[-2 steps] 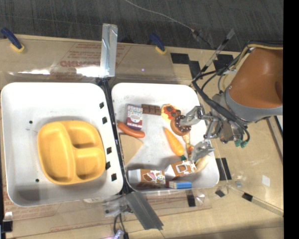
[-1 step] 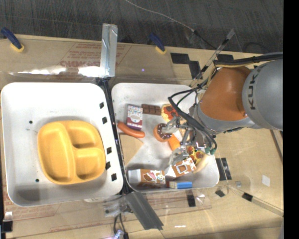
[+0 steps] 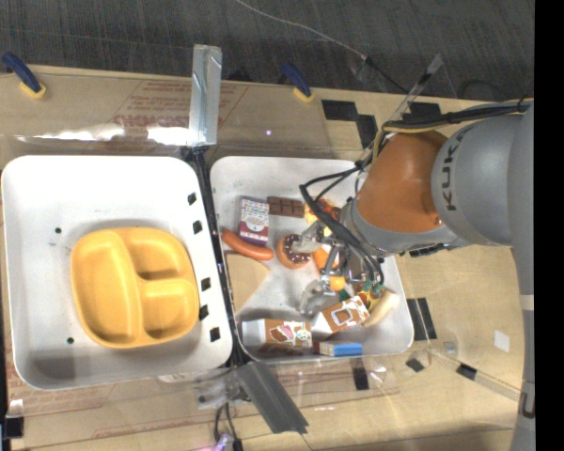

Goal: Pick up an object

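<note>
Two shallow white bins sit side by side on the bench: the left bin [image 3: 19, 252] carries a yellow divided tray [image 3: 132, 285] lying flat near its centre, and the right bin [image 3: 227, 181] holds a scatter of small toy food items. Arm [image 3: 470, 181] enters from 3 o'clock, grey body with the orange band [image 3: 404, 186] above the wrist, reaching down over the right half of the right bin. Gripper [image 3: 321, 287] sits low among the clutter near the bin's centre, cables looping around it; whether anything is between its tips cannot be told, since the wrist and cables cover the view. Around the gripper: a small purple-and-white carton [image 3: 254, 216] at 10 o'clock, a brown chocolate bar [image 3: 287, 206] at 11 o'clock, and a hot dog sausage [image 3: 247, 245] at 9 o'clock, lying slantwise. A round chocolate donut [image 3: 294, 250] lies just beside the gripper at 10 o'clock. A brown-and-white packet [image 3: 348, 314] sits at 5 o'clock, close to the tips. Along the bin's 6 o'clock wall lie a bottle with a brown label [image 3: 277, 333] on its side and a blue-tipped marker [image 3: 338, 349]. Tan wedge [image 3: 249, 275], possibly bread, rests at 8 o'clock.
</note>
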